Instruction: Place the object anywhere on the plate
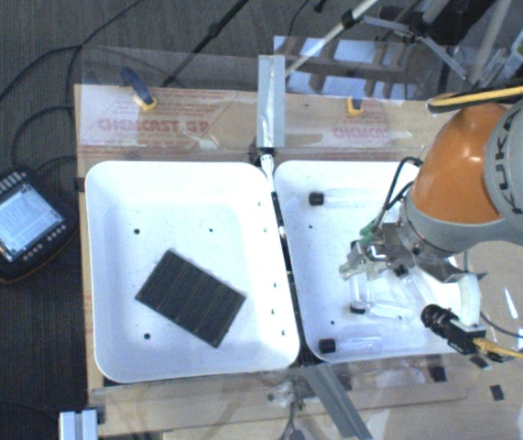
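Small clear plastic object, hard to make out, just below the claw in the right white bin. Claw state: cannot tell. Dark ribbed rectangular plate well left, long axis diagonal.

We see the arm reaching over the right bin, its gripper low above the bin floor. A dark ribbed rectangular plate lies tilted in the left bin.
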`<state>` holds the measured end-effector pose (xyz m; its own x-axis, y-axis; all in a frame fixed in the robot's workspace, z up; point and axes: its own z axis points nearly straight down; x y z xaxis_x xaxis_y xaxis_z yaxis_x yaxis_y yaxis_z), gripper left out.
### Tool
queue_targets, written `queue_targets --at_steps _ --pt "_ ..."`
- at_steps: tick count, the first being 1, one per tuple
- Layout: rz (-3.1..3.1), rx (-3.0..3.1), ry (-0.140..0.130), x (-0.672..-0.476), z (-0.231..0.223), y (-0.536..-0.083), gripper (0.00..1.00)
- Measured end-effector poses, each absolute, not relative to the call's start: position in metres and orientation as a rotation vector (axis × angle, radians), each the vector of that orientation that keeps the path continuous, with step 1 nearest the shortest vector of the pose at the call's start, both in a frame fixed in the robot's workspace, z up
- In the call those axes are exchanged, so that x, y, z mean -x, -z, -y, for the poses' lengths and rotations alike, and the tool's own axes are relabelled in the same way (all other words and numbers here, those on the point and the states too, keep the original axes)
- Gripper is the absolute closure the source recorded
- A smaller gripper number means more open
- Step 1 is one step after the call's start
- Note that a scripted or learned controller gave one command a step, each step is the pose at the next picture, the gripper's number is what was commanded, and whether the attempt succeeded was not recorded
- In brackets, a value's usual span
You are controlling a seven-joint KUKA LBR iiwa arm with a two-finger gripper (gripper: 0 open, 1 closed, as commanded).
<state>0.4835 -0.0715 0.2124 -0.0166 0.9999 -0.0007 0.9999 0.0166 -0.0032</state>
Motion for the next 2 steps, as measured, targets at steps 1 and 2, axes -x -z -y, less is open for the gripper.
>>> queue_targets --at_steps 1,2 --pt "2.268 2.17 -0.005 -0.483 -0.045 -0.228 1.0" --pt "2.325 2.113 -0.009 -0.583 -0.085 -0.182 1.0"
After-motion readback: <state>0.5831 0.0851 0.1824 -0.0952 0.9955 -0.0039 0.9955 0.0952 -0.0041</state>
